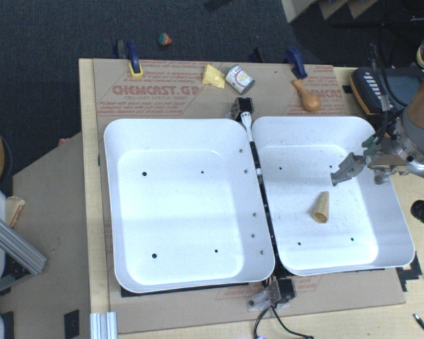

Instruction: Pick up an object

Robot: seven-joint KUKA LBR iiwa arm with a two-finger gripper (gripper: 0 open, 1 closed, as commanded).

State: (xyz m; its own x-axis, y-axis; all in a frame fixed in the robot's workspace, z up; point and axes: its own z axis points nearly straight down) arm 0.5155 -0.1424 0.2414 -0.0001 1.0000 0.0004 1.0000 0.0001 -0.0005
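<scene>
Claw (348,169) over right shallow white plastic bin (297,141), above its right-centre floor; finger spread cannot be made out, nothing seen held. Small tan cone-shaped object (320,207) lies on bin floor, near side of claw, apart from it.

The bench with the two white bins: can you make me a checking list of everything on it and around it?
Surface: brown board carrying the left bin and the right bin side by side.
Job's things: tan cone lying in the right bin.
Clutter: yellow wedge, small box and brown wooden piece on the board behind the bins.
Grippers: gripper over the right bin, above and right of the cone, apart from it.
Cables: black cable at the board's front edge.
Surroundings: dark carpet with a small coloured ball.
</scene>
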